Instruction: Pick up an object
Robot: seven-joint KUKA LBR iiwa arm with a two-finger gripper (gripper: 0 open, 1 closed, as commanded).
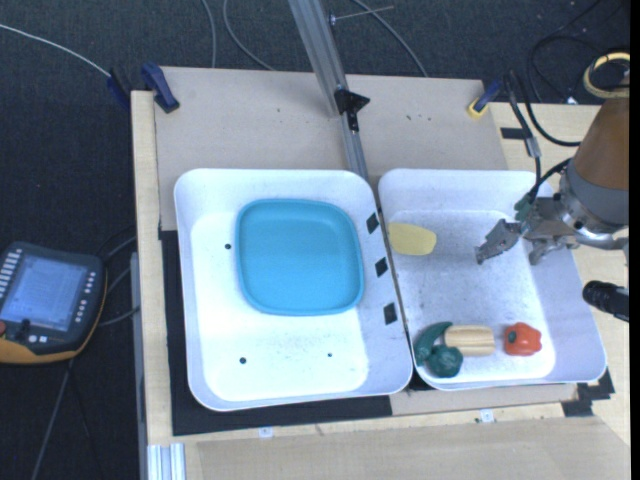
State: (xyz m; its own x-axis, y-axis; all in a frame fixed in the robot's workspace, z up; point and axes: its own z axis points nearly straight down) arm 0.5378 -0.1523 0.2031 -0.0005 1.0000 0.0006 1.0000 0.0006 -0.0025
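Reaching in from the right, the arm (pixel 605 153) hangs over the right bin (pixel 480 193), its orange band above the wrist and the jaws (pixel 512 241) low over the bin's middle. The jaws stand apart, with nothing between them; one finger points left toward the bin's centre, the other sits just behind it.

Four small things lie in that bin. A yellow piece (pixel 411 239) rests near the left wall, well to the left of the jaws, with bare floor between. Along the front wall sit three in a row: a green piece (pixel 438 349) in the front left corner, a tan cylinder (pixel 470 340) touching it on the right, and a red piece (pixel 521 339) just beside the cylinder, near the front right rim. These three are close to the wall, leaving little room on the front side; the open floor lies behind them, beneath and left of the jaws.

The left bin (pixel 205 268) holds a blue plate (pixel 300 256), set toward the back and right, with white floor open along the front and left. The bins touch along their inner rims. Both sit on the table (pixel 250 118), whose back strip is bare. A metal rail (pixel 320 38) slants down to the seam between the bins. A handheld screen (pixel 45 298) lies on the floor at the left.
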